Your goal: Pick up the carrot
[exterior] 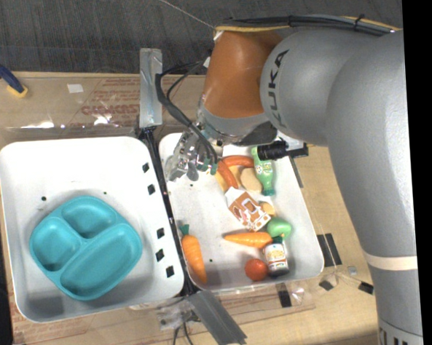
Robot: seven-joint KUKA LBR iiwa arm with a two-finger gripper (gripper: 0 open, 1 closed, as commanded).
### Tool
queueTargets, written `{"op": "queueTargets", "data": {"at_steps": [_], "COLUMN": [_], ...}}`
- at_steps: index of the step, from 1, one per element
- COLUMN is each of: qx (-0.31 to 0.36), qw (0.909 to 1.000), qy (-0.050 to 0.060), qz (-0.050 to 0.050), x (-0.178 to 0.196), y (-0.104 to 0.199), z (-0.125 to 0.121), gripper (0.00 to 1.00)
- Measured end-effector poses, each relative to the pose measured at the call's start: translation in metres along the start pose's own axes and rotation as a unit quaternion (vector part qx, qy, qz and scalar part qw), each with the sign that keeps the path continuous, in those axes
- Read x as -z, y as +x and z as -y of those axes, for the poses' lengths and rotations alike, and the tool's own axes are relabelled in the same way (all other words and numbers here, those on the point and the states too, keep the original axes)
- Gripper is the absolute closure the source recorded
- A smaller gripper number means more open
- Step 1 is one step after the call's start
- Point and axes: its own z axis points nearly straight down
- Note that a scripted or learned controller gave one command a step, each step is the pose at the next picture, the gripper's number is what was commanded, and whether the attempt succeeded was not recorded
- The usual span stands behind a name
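Gripper (188,161), fingers' spread unclear, hangs over two carrots (193,257) (248,239) and one plate (86,246).

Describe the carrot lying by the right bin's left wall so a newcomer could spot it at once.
Start at the right bin, the one under the arm. Follow its left wall toward the near corner: the carrot lies along that wall, green top pointing away. A second, smaller orange carrot lies crosswise mid-bin among the other toys; this one sits apart.
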Motion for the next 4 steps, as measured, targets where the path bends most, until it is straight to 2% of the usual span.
{"op": "queueTargets", "data": {"at_steps": [1, 2, 3, 4], "qx": [-0.045, 0.126, 0.053, 0.065], "qw": [0.999, 0.992, 0.9986, 0.9979], "qy": [0.0, 0.0, -0.001, 0.004], "qz": [-0.001, 0.0, 0.003, -0.003], "x": [0.025, 0.015, 0.115, 0.035], "y": [0.071, 0.094, 0.063, 0.088], "z": [-0.13, -0.207, -0.224, -0.12], "gripper": [1.0, 1.0, 1.0, 1.0]}}
